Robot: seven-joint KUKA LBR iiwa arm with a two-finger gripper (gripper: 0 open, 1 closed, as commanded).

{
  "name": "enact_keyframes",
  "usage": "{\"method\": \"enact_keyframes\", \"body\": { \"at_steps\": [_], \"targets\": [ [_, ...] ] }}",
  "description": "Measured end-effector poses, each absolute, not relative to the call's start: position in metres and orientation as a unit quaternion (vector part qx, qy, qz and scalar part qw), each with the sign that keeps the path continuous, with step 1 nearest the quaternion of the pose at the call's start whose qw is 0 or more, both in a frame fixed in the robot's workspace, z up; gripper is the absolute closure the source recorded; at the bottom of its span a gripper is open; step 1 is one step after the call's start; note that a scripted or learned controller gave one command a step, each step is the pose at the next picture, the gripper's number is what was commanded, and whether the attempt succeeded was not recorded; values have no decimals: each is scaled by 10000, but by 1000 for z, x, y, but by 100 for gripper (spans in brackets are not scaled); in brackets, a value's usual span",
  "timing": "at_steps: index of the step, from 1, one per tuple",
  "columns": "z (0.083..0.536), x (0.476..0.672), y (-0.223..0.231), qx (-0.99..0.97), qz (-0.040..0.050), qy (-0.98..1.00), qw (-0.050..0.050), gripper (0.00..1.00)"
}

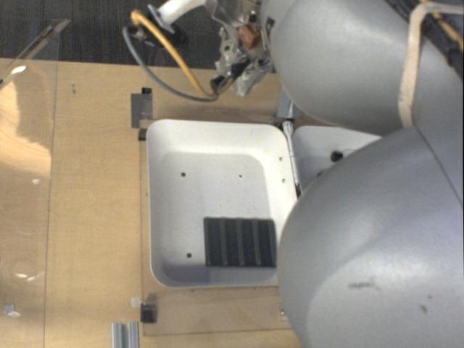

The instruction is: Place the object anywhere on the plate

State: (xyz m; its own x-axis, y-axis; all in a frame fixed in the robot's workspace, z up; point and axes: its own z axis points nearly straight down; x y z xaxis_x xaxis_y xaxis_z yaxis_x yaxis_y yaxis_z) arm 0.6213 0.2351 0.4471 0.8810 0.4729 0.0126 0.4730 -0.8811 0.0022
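— Black ribbed rectangular slab (241, 243): where does it lie?

— Flat on the floor of the left shallow white plastic bin (165, 194), in the corner nearest the camera on the side toward the other bin. Its ridges run away from the camera. One edge lies close to the bin's wall, and the big grey robot arm (362, 259) crosses in front of its right side.

— Is it the plate or the object?

— I cannot tell. It is the only large thing I see in that bin. A few small dark dots mark the white floor around it.

— And the right white bin (319, 145)?

— Just a corner of it shows, with one dark spot on it. The arm's rounded grey segments cover the rest.

— Where is the hand (239, 75)?

— Up at the far side, past the far rim of the left bin, over the edge of the pale wooden desk (87, 209), well apart from the slab. It is a cluster of metal parts with a small reddish piece among them.

— Open or closed?

— I cannot tell; the parts are too small and jumbled. I see nothing gripped in it.

— Anything else around it?

— A yellow cable (170, 46) and a grey cable (152, 78) loop out to its left, and a white tube (181, 6) sticks out above them. Beyond the desk lies dark carpet (72, 2). Small dark brackets (144, 107) sit at the left bin's outer corners.
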Motion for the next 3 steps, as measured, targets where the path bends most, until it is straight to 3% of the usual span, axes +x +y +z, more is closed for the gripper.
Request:
{"method": "enact_keyframes", "body": {
  "at_steps": [1,2,3],
  "targets": [
    [356,542,234,-9852,-17,-1711,1,100],
    [414,589,233,-9422,-6,-3350,-7,100],
    [304,552,234,-9859,-14,-1674,1,100]
  ]
}}
